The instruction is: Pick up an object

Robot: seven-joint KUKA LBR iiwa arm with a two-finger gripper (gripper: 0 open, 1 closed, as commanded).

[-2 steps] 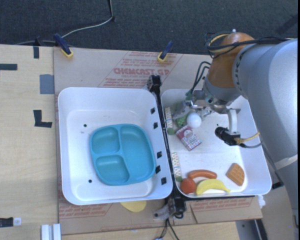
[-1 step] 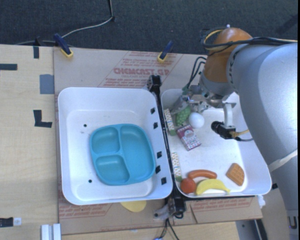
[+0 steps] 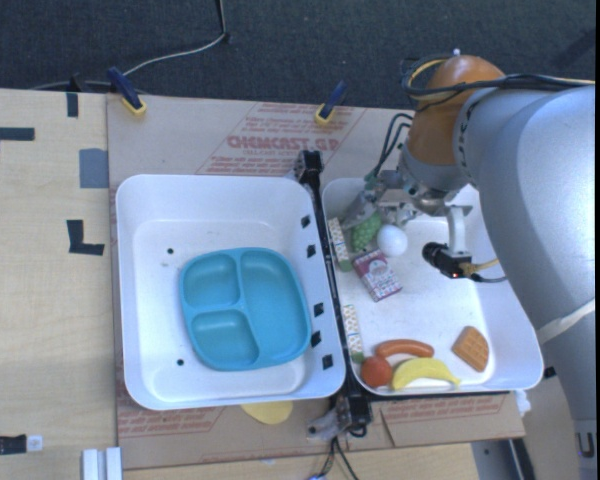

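At nine o'clock, left bin (image 3: 140, 268): shallow, white; holds one blue divided plate (image 3: 245, 308), three compartments, lying flat near the bin's middle. A yellow item (image 3: 268, 412) peeks out under this bin's six o'clock rim; identity unclear.

Twelve o'clock, beneath both bins: brown cardboard sheet (image 3: 270, 143) printed in red, legible as "CHEMCAST GP", with smaller lines too fine to read. Two blue-and-yellow clamps (image 3: 126, 90) pin its far edge.

Three o'clock, right bin (image 3: 510, 318): white, crowded. Toward its twelve o'clock end: a green leafy toy (image 3: 365, 233), a white ball (image 3: 392, 239) touching it, and a small pink-and-white carton (image 3: 379, 274) just beside; its print is too small to read. At its six o'clock end: a red sausage (image 3: 404, 348), a red tomato-like piece (image 3: 376, 371), a yellow banana (image 3: 423, 373), an orange-brown cracker (image 3: 470, 348).

Gripper (image 3: 395, 206): low over the green toy and white ball, wrist bulk covering the tip; whether it is released or clenched cannot be told.

Step, as judged: descent or closing on a candidate at the bin's twelve o'clock end, nothing visibly lifted. Next move calls for closing on a single item in a tight cluster, then a straight lift; the ball looks liable to roll away.
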